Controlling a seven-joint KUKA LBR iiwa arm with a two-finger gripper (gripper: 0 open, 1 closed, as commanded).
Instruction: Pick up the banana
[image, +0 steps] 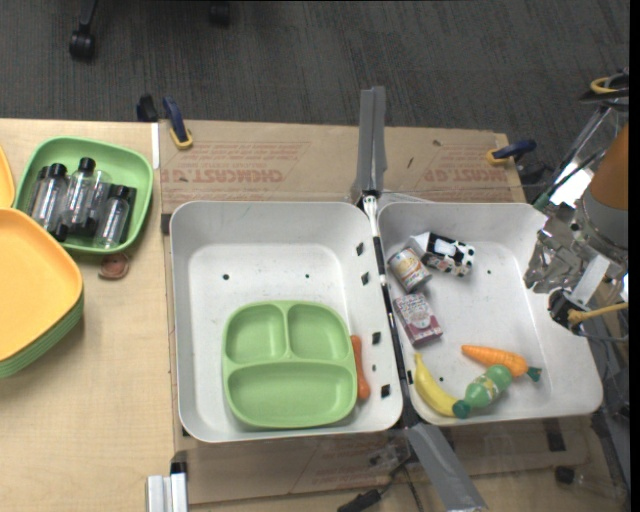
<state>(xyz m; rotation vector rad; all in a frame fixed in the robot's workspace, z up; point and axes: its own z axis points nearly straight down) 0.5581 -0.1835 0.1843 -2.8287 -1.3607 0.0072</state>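
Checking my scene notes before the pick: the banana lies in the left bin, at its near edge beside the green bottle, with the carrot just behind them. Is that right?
Not quite. The banana lies in the right bin, not the left one. The rest holds: it is at the near edge, beside the green bottle, with the carrot just behind them. The camera view shows this.

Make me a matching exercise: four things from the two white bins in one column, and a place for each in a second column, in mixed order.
Things:
1. banana
2. green divided tray
3. toy cow
4. pink packet

Places:
A. left bin
B. right bin, far side
C. right bin, near corner beside the divider
D. right bin, just nearer than the small can

Pairs: 1-C, 2-A, 3-B, 4-D
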